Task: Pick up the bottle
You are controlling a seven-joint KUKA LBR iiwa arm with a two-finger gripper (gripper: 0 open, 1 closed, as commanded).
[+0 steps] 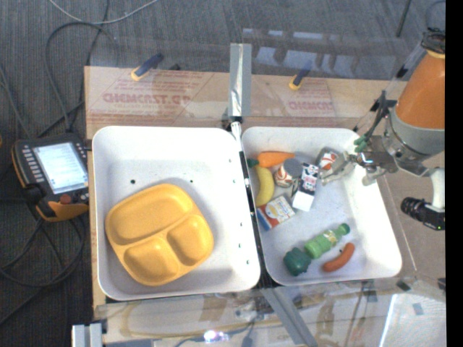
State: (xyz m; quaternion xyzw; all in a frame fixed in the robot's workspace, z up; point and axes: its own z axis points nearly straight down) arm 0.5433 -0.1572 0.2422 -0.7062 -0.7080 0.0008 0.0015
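Green bottle point(316, 249) lies tilted at lower right of the right bin point(383, 215), just beside the sausage point(338, 257). Gripper point(346, 163) sits upper right; jaws state — can't tell. Align your jaws across the bottle's body, avoid the sausage.

**Little legible print on the bench**

The brown cardboard sheet point(166, 100) lying behind the two bins, across the upper middle of the frame, carries faded red lettering printed upside down; its words cannot be made out. The small carton point(277, 210) in the right bin shows coloured print too small to read. The handheld screen point(56, 163) at far left is blurred.
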